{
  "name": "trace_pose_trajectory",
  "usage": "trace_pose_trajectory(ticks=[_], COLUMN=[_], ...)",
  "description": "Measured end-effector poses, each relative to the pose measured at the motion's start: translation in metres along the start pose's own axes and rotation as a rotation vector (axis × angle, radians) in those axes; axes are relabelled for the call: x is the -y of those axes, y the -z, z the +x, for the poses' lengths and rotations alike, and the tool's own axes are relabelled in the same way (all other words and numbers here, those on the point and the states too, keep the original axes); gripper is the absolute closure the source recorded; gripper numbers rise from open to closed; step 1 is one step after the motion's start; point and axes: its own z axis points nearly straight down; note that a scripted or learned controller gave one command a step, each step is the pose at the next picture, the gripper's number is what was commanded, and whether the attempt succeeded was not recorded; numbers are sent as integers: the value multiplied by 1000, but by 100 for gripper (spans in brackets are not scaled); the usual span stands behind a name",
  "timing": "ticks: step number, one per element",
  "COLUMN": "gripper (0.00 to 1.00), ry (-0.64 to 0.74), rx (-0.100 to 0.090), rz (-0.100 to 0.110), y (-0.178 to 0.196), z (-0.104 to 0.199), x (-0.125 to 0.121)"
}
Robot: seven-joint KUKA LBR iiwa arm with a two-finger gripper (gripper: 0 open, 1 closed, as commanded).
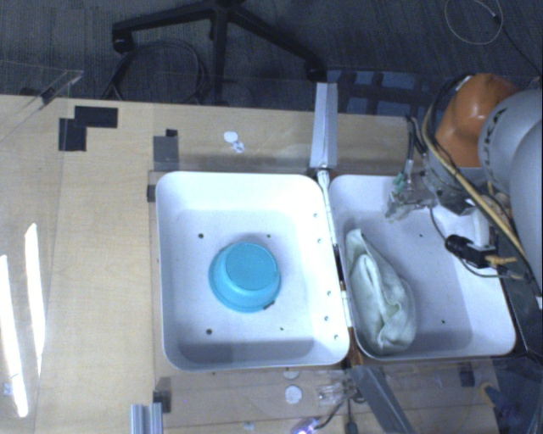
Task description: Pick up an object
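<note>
A pale wooden table (93, 280) carries two shallow white bins side by side, the left bin (182, 339) and the right bin (475, 339), joined at a metal rail (323, 127) that runs up from their shared edge. Beyond the table's far edge lies dark carpet, where the black legs of a stand (225, 25) spread out. Black tape marks (85, 125) sit on the table, up and left of the left bin. A round blue bowl (245, 276) rests upside down near the middle of the left bin, its flat base facing up. A crumpled pale cloth (380, 292) lies in the right bin, along the wall it shares with the left bin. The grey arm (509, 136) with its orange band hangs over the right bin's far right corner, and the hand (409, 197) points down over that bin's far end, above the cloth; whether it is apart or together cannot be told.
</note>
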Motion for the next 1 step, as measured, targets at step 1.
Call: trace_pose_trajectory(ticks=[1], gripper=[100], ry=[77], rx=[-2], rz=[4], y=[80], z=[67], x=[13])
